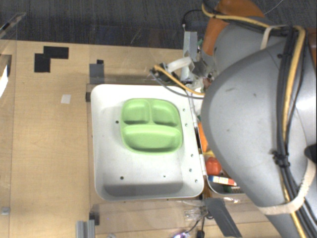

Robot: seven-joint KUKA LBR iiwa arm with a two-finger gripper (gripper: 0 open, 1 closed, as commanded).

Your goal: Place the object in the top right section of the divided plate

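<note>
Two shallow white bins sit side by side on the pale wooden table (44, 148); the left bin (106, 167) lies in plain view, while the right bin (220, 186) is almost wholly covered by the big grey arm (252, 128), so that just a corner of it peeks out near the lower middle. A light green divided plate (151, 124) rests in the upper half of the left bin, with two smaller sections along its far side and one long section nearer the camera; all three sections look bare. In the visible sliver of the right bin lie a few small things: a red-orange rounded object (214, 167), a thin orange strip (201, 139) along the bin wall, and a small flat item in white and red (225, 181) whose markings are too small to read. Which of these is the object to be placed cannot be told. The arm's orange band (235, 9) shows at the top, with yellow and black cables (173, 81) trailing past the far edge of the left bin. The gripper is hidden below the arm's body, so how it stands cannot be told. Black L-shaped and square marks (49, 57) sit on the table at the upper left, beside a small grey patch (65, 99). No readable writing or brand appears anywhere.
</note>
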